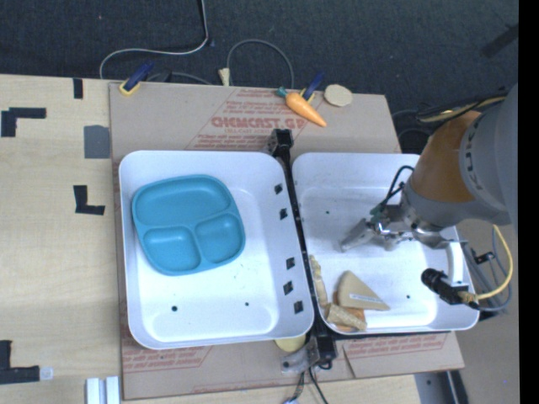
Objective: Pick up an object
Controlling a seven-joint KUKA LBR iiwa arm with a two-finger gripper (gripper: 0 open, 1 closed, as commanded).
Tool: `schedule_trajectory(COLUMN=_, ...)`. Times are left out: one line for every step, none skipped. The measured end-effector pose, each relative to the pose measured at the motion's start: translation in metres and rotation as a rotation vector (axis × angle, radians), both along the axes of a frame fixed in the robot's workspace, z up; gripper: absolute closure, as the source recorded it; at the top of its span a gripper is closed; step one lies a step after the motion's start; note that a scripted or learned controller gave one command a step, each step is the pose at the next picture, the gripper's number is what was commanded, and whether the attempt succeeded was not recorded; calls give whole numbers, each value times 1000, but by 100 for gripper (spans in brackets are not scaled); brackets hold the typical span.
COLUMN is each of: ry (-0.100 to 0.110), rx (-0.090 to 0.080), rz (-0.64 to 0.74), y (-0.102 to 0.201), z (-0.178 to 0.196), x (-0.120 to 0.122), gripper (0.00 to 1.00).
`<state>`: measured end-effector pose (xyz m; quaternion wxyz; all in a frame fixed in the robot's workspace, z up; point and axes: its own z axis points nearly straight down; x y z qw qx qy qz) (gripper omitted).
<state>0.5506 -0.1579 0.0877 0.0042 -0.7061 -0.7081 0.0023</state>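
My gripper (364, 236) hangs low over the middle of the right bin (337, 183), reaching in from the right on the grey arm with the orange band (442, 171). A tan wedge (360, 293) lies just in front of it, near the bin's front wall. A brown crusty piece (346, 316) lies beside the wedge at the front edge. A thin tan strip (317, 278) runs along the bin's left wall. Nothing shows in the gripper's grasp.
A blue three-compartment plate (189, 223) sits in the left bin (210, 314). A toy carrot (305, 108) and a round beige disc (338, 96) lie on the cardboard behind the bins. Cables run along the back, and a yellow bit (290, 342) peeks out below the bins.
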Motion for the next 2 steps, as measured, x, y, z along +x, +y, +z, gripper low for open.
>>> schedule_trajectory(ry=-28, rx=-9, rz=0, y=-13, z=160, x=43, gripper=0)
schedule_trajectory(ry=-12, rx=-8, rz=-3, y=-10, z=-9, x=26, gripper=0)
